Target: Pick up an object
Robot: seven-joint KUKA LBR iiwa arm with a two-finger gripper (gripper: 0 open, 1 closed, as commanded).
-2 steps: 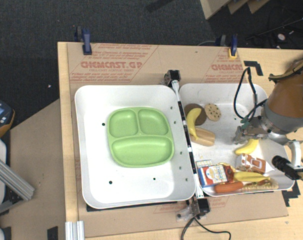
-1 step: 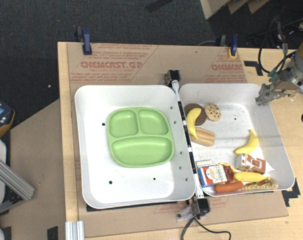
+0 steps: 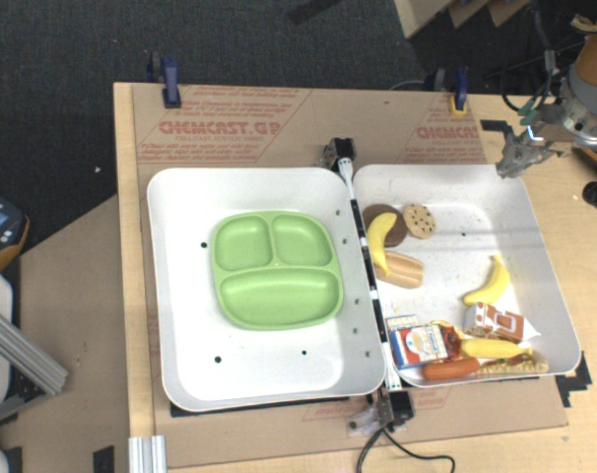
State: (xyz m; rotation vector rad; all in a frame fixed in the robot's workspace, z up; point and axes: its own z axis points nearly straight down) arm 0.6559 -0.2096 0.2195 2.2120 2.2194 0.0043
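My gripper (image 3: 518,154) hangs over the far right corner of the right bin (image 3: 535,227), above its rim and apart from every object. Inside that bin a yellow banana (image 3: 380,240) lies at the left beside a dark brown round piece (image 3: 391,217), a chocolate-chip cookie (image 3: 419,221) and a tan bun (image 3: 405,270). A second banana (image 3: 491,282) lies towards the right. Along the near edge sit a small orange-and-white carton (image 3: 497,320), a red-and-blue box (image 3: 418,343), a third yellow banana (image 3: 490,348) and a red sausage (image 3: 449,369).
The left bin (image 3: 180,215) holds a green divided plate (image 3: 276,269). A black hinge strip (image 3: 363,264) runs between the two bins. Blue clamps (image 3: 166,79) grip the bench's far edge. Cables and the arm's body (image 3: 584,87) crowd the upper right.
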